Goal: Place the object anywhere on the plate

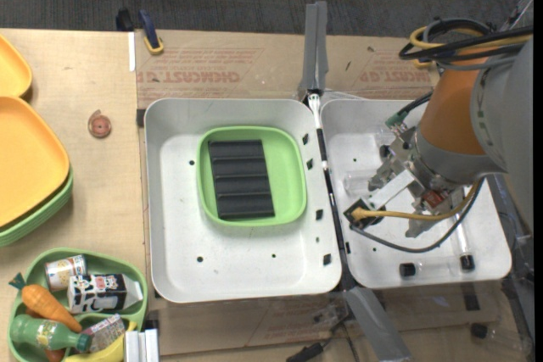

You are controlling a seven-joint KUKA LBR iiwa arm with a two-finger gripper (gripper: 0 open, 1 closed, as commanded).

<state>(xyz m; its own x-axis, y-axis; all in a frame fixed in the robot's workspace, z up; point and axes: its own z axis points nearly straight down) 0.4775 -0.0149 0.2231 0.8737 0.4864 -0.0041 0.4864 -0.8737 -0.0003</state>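
Dark ridged block (242, 179) lies flat in the middle of the green plate (293, 182), long side running front to back, edges well inside the rim. Plate sits centred in the left white bin (170, 258).

Arm (479, 110) comes in from the right, bent over the right bin (492, 254). Gripper (383, 182) is low over that bin's left half, near the divider, w/ yellow and black cables looped under it. Can't tell its state from here; wrist hides that end.

Off to the left on the bench: stacked yellow plates (30, 153), and a green bowl (136, 284) w/ toy food by the front corner.
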